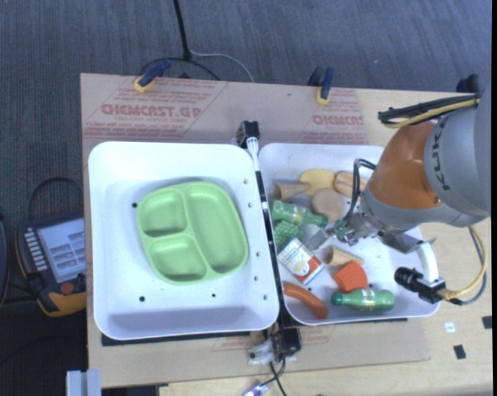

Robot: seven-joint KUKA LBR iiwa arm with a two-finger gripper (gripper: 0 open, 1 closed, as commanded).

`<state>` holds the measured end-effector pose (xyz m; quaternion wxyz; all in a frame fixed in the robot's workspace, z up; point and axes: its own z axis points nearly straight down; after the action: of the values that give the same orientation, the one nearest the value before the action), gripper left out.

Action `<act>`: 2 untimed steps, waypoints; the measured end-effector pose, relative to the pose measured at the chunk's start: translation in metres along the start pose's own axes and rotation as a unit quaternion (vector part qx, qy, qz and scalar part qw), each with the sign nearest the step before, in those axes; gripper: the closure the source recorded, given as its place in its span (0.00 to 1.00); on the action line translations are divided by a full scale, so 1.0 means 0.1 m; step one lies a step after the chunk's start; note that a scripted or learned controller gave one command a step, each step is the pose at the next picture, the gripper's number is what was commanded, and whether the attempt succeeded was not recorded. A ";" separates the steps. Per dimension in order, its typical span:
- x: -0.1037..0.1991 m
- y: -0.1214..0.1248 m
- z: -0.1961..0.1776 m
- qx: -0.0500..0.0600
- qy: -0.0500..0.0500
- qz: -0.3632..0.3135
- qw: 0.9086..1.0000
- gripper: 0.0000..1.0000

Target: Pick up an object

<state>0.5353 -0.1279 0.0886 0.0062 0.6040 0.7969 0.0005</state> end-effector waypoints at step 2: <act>-0.11 1.14 0.02 0.013 0.006 -0.131 0.991 0.00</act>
<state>0.6480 -0.1074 0.0881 -0.0062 0.4947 0.8690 -0.0070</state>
